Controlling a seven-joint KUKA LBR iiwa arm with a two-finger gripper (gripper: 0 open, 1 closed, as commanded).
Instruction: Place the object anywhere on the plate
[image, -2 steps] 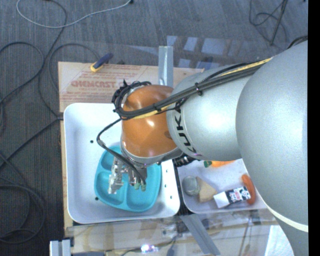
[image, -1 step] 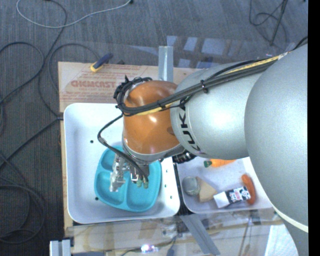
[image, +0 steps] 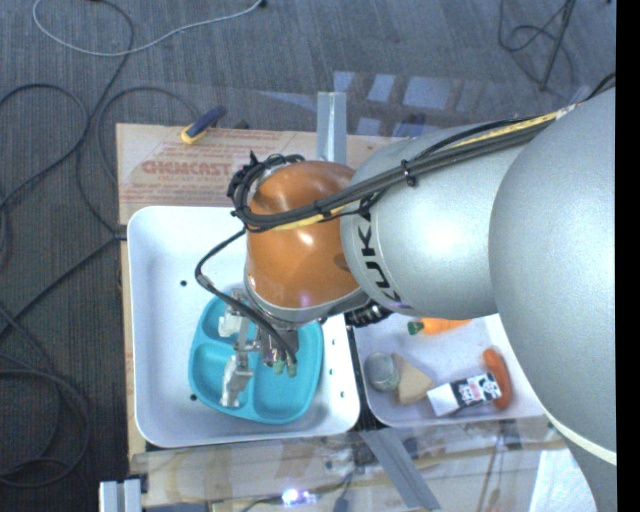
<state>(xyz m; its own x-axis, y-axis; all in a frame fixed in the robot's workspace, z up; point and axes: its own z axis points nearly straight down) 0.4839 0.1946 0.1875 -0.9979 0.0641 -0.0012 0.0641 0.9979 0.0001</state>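
Looking down at the bench, 2 white bins sit side by side. The left bin holds 1 blue divided plate near its front right corner, open floor to its left. The tool hangs over the plate; its grip cannot be told. The right bin holds a carrot, grey can, wedge, small carton and sausage, crowded together.

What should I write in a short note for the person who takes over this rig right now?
Gripper: low over the blue plate in the left bin; whether it is open or shut, or holds anything, cannot be told.
Right bin: grey round item, tan wedge, small black and white box, red piece, orange piece.
Done: no object seen resting on the plate.
Left: confirm a grasp, then place the object on the plate.
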